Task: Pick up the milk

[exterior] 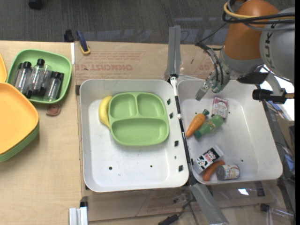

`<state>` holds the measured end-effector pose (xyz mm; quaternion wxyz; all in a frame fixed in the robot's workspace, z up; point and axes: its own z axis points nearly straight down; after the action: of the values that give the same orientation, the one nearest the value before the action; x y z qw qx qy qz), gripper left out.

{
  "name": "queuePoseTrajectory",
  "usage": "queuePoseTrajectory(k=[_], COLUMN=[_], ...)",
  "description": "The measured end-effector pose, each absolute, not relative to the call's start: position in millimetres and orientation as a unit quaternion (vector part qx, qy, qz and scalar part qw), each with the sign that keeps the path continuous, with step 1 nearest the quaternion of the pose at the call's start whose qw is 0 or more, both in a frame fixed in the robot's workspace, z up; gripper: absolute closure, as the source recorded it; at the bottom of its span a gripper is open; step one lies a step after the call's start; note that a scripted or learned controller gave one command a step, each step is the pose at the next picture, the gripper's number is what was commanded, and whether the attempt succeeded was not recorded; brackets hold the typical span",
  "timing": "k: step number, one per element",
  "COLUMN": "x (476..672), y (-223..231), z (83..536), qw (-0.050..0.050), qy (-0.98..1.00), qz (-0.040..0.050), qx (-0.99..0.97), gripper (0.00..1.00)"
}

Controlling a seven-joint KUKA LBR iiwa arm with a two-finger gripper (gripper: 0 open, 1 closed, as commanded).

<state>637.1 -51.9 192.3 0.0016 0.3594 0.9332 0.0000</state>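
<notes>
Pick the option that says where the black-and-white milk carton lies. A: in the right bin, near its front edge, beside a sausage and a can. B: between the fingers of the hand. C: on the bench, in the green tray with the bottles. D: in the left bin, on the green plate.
A: the milk carton lies in the right bin near its front edge, next to the sausage and the can.

Two shallow white bins (93, 125) are sitting side by side. One green divided plate (138, 118), two orange carrots (195, 124), one black-and-white milk carton (207, 157) and one green bottle (209, 126) are lying inside.
</notes>
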Motion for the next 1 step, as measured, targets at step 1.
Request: queuePoseTrajectory(k=[1], x=[652.2], y=[-96.8], z=[179.5], qw=[0.002], qy=[0.974], qz=[-0.0004], qx=[0.225], gripper=[1.00])
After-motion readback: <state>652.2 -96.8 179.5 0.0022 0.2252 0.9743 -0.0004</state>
